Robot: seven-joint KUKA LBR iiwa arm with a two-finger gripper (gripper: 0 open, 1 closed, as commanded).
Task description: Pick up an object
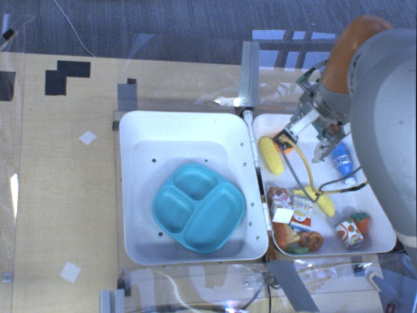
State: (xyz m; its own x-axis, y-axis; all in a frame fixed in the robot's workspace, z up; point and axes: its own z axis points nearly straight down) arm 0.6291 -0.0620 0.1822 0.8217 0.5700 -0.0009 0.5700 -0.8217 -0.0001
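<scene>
My gripper (324, 142) hangs over the back of the right bin (384, 243), low above its floor. Just to its right lies a small blue bottle (342, 160), close by but not visibly held. A yellow corn cob (271, 155) rests against the bin's left wall. Toward the front are a yellow banana-like piece (321, 202), a red snack packet (280, 201), a white and red carton (301, 214), a small printed can (348, 234) and a red fruit (362, 221). Brown and green toy food (305, 241) sits at the front edge.
The left bin (140, 142) holds a blue divided plate (199, 207) toward its front right. A metal divider post (249, 77) stands behind the seam between the bins. The arm's large grey body (391, 129) covers the right bin's right side.
</scene>
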